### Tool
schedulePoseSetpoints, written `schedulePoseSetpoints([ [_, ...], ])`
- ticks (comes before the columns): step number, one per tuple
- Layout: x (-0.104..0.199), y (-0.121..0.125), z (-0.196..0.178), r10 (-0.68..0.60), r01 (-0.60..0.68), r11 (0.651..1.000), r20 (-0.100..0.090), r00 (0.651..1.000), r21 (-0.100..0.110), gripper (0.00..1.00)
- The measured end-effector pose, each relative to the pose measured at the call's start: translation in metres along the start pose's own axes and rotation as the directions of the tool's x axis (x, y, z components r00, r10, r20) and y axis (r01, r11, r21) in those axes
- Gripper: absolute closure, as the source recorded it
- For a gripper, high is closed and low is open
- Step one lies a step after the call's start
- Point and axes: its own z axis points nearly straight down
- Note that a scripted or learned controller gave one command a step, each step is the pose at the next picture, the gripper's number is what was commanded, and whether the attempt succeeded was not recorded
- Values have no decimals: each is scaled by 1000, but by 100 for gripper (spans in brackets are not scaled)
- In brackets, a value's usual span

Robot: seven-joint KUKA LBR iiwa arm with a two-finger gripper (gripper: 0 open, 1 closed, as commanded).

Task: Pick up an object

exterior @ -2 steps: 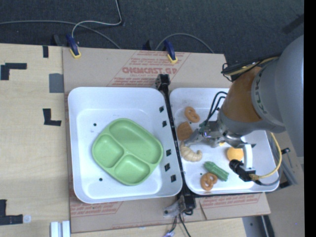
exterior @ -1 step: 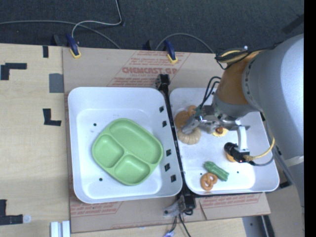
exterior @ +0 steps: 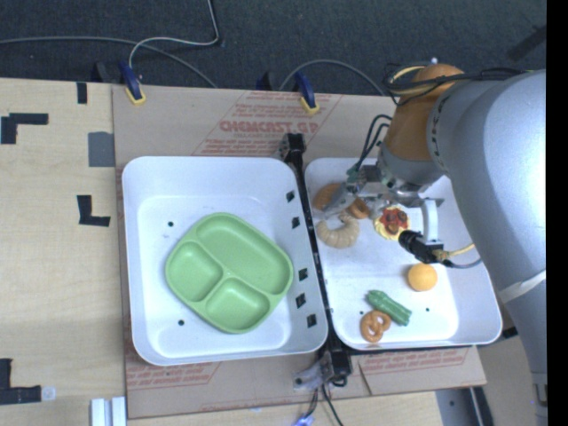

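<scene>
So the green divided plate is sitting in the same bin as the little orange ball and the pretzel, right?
Not quite. The camera view shows the green divided plate alone in the left bin. The orange ball and the pretzel lie in the right bin, where the arm is reaching.

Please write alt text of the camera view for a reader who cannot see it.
The grey arm reaches from the right into the right bin, its gripper low over a cluster of toy foods near the bin's upper left. Nearer the front lie an orange ball, a green vegetable and a pretzel. The left bin holds a green divided plate.
</scene>
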Motion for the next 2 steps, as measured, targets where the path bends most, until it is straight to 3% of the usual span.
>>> schedulePoseSetpoints([
  [1,6,24,1,1,-1,1000,-1,1000,2,0],
  [2,5,27,1,0,0,1000,0,1000,3,0],
])
